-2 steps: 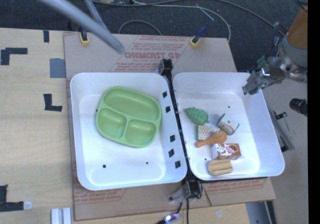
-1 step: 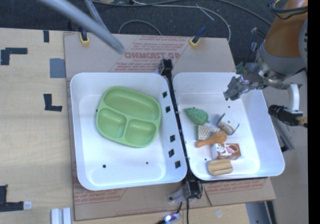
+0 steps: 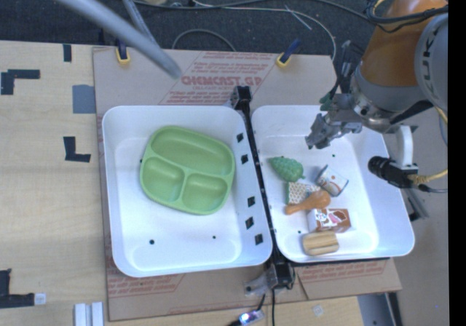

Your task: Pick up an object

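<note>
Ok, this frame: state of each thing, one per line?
green tray: flat in left bin, upright.
gripper: above right bin, holding nothing visible.
green toy: lying loose.
small can: on its side.
carrot piece: lying loose.
bread roll: lying loose.

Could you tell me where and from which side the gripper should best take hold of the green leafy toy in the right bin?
Probably across the green leafy toy at its narrower width, from straight above. It lies flat in the right bin, apart from the pile of toys below it, with bare floor on its other sides.
</note>
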Tool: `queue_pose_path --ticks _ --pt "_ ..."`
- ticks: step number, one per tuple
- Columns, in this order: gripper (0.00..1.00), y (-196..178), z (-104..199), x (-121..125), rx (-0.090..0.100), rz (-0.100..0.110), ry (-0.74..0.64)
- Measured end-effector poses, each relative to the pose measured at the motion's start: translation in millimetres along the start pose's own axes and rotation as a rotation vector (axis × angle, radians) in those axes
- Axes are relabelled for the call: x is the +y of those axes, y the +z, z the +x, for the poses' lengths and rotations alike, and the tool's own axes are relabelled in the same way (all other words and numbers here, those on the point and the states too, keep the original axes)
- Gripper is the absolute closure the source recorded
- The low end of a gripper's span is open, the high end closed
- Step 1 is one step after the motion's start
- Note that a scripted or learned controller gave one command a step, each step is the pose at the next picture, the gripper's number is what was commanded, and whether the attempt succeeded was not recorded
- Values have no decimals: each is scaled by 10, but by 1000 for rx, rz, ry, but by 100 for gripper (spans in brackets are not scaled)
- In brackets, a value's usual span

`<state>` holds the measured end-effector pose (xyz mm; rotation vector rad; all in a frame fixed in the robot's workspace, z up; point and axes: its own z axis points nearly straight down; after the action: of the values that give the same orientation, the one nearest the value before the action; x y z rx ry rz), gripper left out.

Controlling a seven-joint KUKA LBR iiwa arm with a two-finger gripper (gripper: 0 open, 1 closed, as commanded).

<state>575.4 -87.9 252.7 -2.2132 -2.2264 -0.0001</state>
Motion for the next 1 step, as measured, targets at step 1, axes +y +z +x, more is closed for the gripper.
queue_pose_path --ticks 1 --pt "100 57 434 -66 -1 1 1"
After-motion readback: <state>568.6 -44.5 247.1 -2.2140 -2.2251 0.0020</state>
